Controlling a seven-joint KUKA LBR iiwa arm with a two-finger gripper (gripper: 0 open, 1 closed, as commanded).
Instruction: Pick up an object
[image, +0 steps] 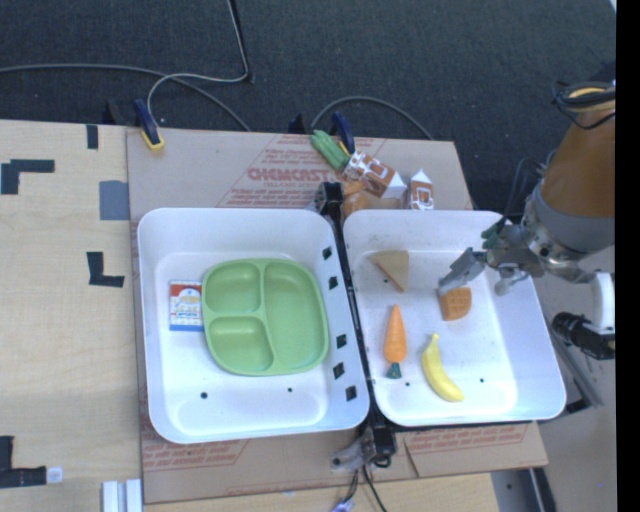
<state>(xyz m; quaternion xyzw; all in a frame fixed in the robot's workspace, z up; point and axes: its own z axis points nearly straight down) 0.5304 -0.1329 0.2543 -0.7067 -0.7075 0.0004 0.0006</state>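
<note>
The right bin (520, 390) holds an orange carrot (395, 335), a yellow banana (440, 369), a tan wedge of bread (393, 268) and a small orange block (456, 303). My gripper (473, 285) hangs over the right bin's upper right part, just above and to the right of the orange block. Its two grey fingers (461, 270) are spread open, and nothing sits between them. The arm comes in from the right edge.
The left bin (160, 250) holds a green divided plate (265, 315) and a small printed box (185, 305) beside it. Behind the bins lie a green clamp (330, 150) and small cartons (372, 178). Cables run along the bench's back.
</note>
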